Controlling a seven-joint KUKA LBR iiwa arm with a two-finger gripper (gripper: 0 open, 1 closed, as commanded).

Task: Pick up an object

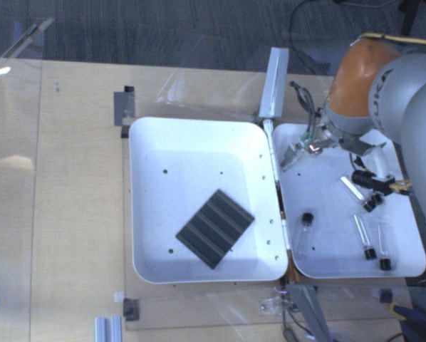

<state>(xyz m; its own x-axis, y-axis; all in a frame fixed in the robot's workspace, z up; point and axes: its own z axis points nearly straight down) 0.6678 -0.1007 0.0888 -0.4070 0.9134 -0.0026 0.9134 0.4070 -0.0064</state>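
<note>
Bench (63,212): pale wood, spread out under both bins and reaching far off to the left of my pincer.
My arm (405,98): grey with an orange band, coming in from the right and slanting down to the pincer over the right bin's upper left corner.
Left bin (156,148): white and shallow, just left of my pincer across the shared rim.
Right bin (405,262): white, lying beneath my pincer.
Dark ribbed slab (215,228): lies flat and turned diagonally in the left bin, well down and left of my pincer.
My pincer (302,150): low over the right bin near its left wall; whether it is wide or narrow, I cannot tell.
Clear tubes with black caps (366,235): several small ones scattered in the right bin, right of and below my pincer, apart from it.
Small black-capped vial (307,220): straight below my pincer, apart from it.
</note>
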